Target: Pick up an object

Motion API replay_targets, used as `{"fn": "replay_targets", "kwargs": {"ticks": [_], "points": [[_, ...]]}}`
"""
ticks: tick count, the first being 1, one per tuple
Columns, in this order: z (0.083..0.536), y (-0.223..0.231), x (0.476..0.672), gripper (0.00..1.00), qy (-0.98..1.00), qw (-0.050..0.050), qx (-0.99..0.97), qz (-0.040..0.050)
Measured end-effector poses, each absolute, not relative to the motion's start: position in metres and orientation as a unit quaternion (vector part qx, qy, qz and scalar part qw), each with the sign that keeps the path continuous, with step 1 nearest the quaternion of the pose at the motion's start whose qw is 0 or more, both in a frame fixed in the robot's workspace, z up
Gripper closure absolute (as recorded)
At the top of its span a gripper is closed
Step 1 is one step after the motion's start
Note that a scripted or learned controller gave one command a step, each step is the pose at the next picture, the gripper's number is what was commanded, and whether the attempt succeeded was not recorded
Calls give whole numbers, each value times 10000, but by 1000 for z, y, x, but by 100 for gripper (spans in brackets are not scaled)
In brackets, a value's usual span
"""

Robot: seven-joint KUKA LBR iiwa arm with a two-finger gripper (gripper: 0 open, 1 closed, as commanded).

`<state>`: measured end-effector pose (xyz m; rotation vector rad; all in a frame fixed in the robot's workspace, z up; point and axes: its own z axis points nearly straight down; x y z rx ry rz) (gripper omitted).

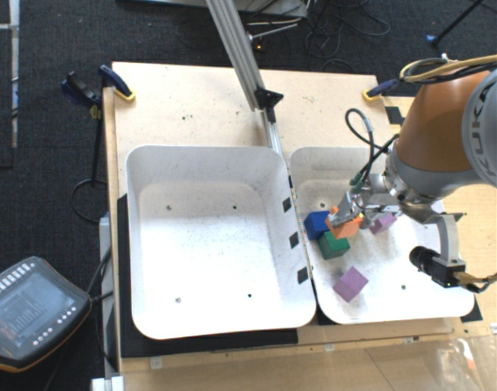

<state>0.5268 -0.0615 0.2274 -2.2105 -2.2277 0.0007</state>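
In the right bin (444,300) a blue block (316,224), an orange block (345,226) and a green block (333,246) lie clustered together near the bin's left wall. A purple block (350,283) sits alone toward the front. A smaller pale purple block (383,221) lies just right of the cluster, partly under the arm. My gripper (353,208) hangs low, directly over the orange block's top edge. The wrist hides how it meets the block.
The left bin (136,186) stands beside the right one, sharing a middle wall. A slanted metal pole (236,43) reaches down to the bins' back junction. A black fitting (433,265) hangs from the arm over the right bin's front right.
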Motion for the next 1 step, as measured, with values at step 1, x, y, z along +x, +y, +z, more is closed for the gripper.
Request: {"fn": "replay_targets", "kwargs": {"ticks": [1], "points": [[229,-18,516,100,-7099,13,-7043,-1]]}}
